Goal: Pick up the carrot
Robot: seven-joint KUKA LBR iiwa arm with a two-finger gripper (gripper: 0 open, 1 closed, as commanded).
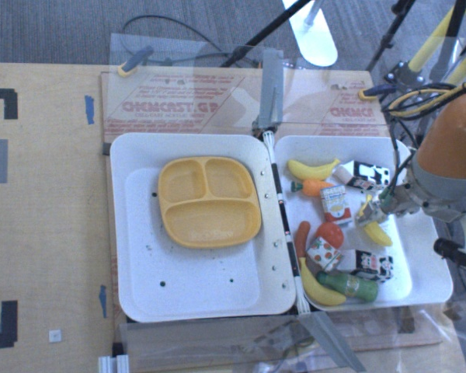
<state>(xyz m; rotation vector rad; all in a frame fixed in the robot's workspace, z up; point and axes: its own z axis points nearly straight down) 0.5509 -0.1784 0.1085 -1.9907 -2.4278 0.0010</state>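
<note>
Two shallow white bins sit side by side on the bench. The left bin occupies the centre of the frame and holds a yellow divided plate in its upper half; the plate has two small compartments at the top and one long compartment below.

The right bin holds a cluster of items. The carrot, orange with a green end pointing left, lies in the upper left part of this bin, just below a yellow banana and touching the upper edge of a small carton. A second banana curves along the lower left of the bin, with a green bottle lying across it. A red item and a red-and-white carton sit in the middle of the bin. A slim red-orange piece lies along the left wall. Two black-and-white cartons are present, one at the upper right of the cluster and one at the lower right.

The arm enters from the right side of the frame. The gripper sits low over the middle of the right bin, to the right of the small carton and well to the lower right of the carrot. A yellow object lies just below it. Whether the fingers are spread or closed cannot be determined at this resolution. The carrot is clear of the gripper.
</note>
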